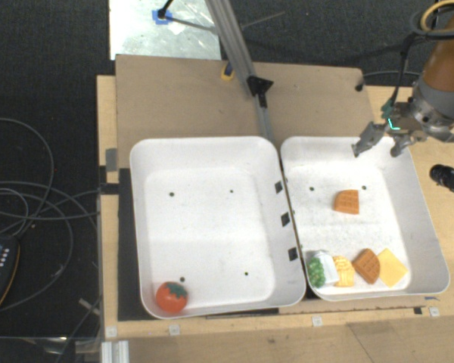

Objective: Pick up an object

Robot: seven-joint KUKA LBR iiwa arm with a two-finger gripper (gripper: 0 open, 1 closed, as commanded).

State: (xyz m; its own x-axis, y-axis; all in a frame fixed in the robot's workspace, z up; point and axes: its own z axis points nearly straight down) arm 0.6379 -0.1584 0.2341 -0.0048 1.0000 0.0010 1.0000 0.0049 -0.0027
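Upper right of frame, we see gripper (pixel 379 145) w/ jaws spread wide, holding nothing, over right bin (pixel 427 225). Orange wedge (pixel 347 202) lies mid-bin, narrow end toward upper right. No legible writing.

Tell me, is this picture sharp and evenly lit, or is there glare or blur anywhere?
Camera view: mostly sharp; the tomato and the orange wedge have crisp edges. The left bin shows a softly brighter floor patch, not harsh glare. A shiny sheet on the floor at the top reflects bright light. The gripper looks slightly soft, with a small green light above it.
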